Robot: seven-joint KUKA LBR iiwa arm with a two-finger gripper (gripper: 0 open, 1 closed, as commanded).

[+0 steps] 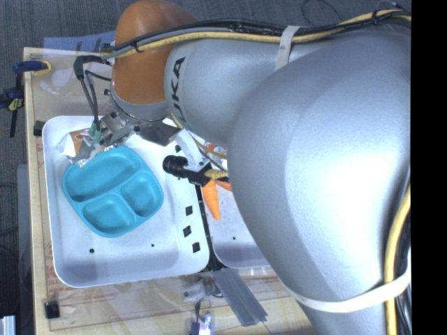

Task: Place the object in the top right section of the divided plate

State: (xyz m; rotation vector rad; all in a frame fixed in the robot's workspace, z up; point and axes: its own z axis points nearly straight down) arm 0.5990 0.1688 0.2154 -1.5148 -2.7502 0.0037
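— Camera view first: how many bins?
— Two white bins. The left bin (59, 257) holds one blue divided plate (112, 192), three sections, all bare.
— The object?
— One orange carrot-like piece (211, 199) sits in the right bin (234, 253), by the divider.
— Gripper?
— The gripper (94, 142) hangs at the plate's far edge; jaws, can't tell.

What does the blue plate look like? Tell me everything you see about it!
The blue plate is a light blue, smooth, plastic-looking dish with rounded corners. Raised ridges split it into three sections: one long one and two smaller ones. All three look bare. It lies flat and turned at a slant in the left white bin, near the bin's back. The gripper sits right at its upper edge; whether they touch is unclear.
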